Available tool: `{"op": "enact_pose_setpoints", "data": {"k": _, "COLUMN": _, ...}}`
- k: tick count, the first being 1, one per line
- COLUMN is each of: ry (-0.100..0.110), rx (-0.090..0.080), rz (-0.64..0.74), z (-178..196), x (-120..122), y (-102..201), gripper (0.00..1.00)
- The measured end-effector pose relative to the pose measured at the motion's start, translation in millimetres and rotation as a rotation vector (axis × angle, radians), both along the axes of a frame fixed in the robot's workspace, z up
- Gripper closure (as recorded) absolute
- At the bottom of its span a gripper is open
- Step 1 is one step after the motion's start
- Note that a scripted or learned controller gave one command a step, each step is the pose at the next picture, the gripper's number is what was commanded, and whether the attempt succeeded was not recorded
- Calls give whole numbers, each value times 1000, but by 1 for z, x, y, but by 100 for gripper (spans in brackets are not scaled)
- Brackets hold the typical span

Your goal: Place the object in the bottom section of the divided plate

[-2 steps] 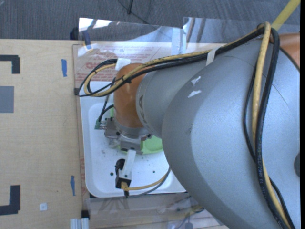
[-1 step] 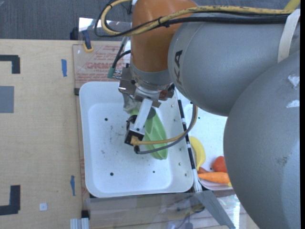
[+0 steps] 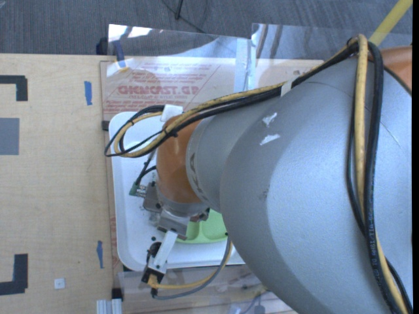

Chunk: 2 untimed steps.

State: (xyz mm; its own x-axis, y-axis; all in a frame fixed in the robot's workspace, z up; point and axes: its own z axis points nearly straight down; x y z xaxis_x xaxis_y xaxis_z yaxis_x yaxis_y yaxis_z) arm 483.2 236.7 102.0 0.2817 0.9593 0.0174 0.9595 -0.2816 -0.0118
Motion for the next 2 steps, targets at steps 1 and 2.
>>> {"op": "enact_pose_setpoints", "data": {"k": 1, "ry": -1, "rx": 3, "rz": -21, "z": 22, "x": 0, "y": -5, "gripper": 100}}
{"op": "enact_pose_setpoints", "data": {"k": 2, "ry": 4, "rx": -26, "rz": -65, "z": 153, "x": 63, "y": -17, "gripper": 100}}
